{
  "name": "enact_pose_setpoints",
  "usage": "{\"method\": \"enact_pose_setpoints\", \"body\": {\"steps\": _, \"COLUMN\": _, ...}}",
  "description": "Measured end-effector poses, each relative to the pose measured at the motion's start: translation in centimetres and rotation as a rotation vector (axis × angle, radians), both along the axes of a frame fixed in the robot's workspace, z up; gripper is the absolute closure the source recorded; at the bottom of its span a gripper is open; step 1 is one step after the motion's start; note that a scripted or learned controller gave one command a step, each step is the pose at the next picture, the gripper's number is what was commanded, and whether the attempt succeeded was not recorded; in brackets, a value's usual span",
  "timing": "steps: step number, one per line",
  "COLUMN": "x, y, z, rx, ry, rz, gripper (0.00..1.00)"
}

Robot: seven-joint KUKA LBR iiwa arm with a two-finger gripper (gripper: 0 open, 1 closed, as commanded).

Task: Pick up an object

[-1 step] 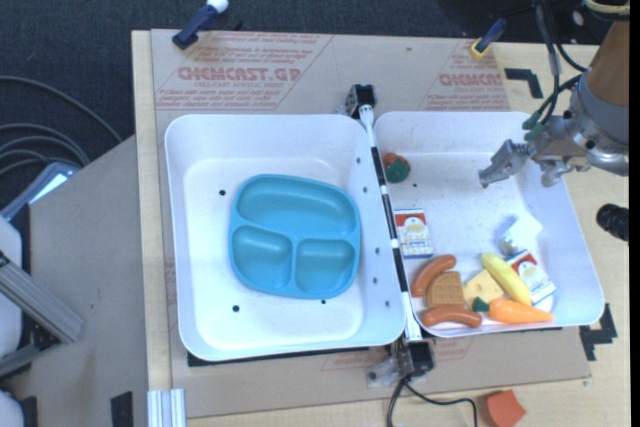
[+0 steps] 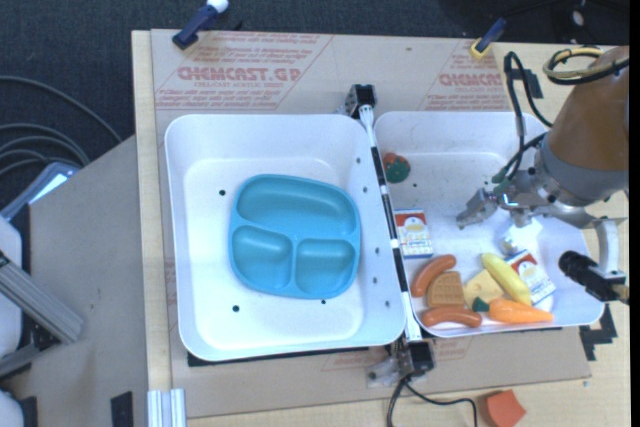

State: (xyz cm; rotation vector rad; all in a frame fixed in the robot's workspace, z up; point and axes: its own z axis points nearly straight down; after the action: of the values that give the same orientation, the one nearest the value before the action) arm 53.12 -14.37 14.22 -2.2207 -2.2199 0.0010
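My gripper [image 2: 494, 225] hangs over the middle of the right bin [image 2: 450, 137], open, with nothing between its fingers. Toy food lies below and in front of it: a yellow banana [image 2: 506, 278], a carrot [image 2: 520, 313], a cheese wedge [image 2: 480, 288], a slice of toast [image 2: 446, 290], two sausages [image 2: 433, 272] [image 2: 450, 319] and a small red-and-white packet [image 2: 530, 275]. A small carton [image 2: 412, 233] sits by the bin's left wall. A green and red fruit [image 2: 397, 166] lies at the back left.
The left bin [image 2: 190, 215] holds a blue divided plate [image 2: 295, 235]. The arm's orange band [image 2: 590, 120] and cables [image 2: 520, 95] stand over the right bin's far right side. A blue-handled tool [image 2: 198, 21] lies on the board behind the bins.
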Motion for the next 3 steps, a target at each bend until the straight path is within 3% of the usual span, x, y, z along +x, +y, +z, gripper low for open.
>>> {"method": "enact_pose_setpoints", "body": {"steps": 1, "x": -5.0, "y": 0.7, "z": -5.4, "rx": -0.003, "ry": -0.01, "rz": -0.001, "gripper": 0.0}}
{"method": "enact_pose_setpoints", "body": {"steps": 2, "x": -5.0, "y": 0.7, "z": -4.5, "rx": -0.003, "ry": -0.01, "rz": -0.002, "gripper": 1.0}}
{"method": "enact_pose_setpoints", "body": {"steps": 3, "x": -4.4, "y": 10.7, "z": 4.2, "rx": 0.0, "ry": 0.0, "rz": 0.001, "gripper": 1.0}}
